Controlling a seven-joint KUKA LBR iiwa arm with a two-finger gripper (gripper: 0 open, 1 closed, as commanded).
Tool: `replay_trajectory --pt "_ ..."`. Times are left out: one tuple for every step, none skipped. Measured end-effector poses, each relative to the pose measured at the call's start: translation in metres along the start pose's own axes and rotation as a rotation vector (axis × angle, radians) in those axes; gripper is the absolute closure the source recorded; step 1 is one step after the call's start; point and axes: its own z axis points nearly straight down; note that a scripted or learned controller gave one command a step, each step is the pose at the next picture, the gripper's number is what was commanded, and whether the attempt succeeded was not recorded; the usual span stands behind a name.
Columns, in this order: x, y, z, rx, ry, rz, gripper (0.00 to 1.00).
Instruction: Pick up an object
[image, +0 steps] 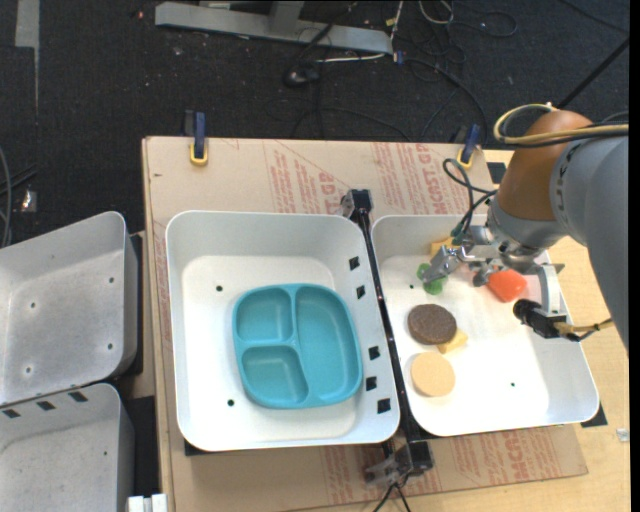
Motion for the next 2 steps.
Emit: replay_trajectory --pt "0.0 0.001 -0.012 -0.003 -0.001 0.0 1.0" --pt "0.004 -0.003 -0.072 -0.003 0.0 -0.002 1.0"
